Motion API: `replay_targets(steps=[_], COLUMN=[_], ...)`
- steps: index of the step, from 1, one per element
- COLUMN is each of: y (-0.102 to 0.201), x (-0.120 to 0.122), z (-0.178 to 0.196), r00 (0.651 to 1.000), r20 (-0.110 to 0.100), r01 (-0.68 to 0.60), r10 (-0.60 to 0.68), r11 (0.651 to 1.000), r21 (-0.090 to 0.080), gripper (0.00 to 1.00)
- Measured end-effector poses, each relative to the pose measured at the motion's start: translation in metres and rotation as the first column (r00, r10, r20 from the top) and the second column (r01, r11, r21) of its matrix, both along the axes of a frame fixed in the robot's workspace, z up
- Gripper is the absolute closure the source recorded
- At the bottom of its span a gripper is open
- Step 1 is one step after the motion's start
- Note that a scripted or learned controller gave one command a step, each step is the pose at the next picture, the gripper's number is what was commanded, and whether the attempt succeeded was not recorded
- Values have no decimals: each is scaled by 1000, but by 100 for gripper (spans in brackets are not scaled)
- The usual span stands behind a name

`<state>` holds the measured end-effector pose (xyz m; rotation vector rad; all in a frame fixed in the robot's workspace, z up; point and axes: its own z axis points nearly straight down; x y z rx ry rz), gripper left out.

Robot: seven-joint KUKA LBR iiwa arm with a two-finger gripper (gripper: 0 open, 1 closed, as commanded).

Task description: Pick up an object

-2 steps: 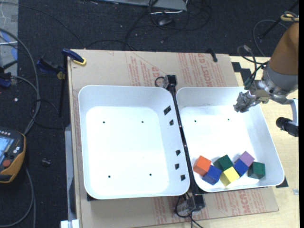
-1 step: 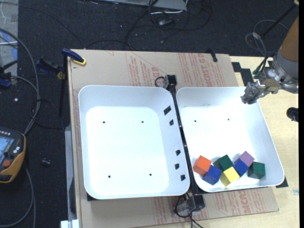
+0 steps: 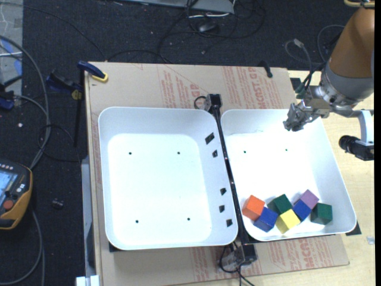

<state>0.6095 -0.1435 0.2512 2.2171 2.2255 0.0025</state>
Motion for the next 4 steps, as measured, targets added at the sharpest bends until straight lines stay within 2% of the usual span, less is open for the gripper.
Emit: replay_targets(steps=[1,2,4], y=[49,100,202], x=[-2,-3,-18], z=[-13,-5,-18], r00=[1000,1000,1000], r20=[-2,-1,-2], r01=[0,-1,0], r10=[0,1,0], r11=[1000,1000,1000], r21=[0,0,0], gripper=[100,100,100])
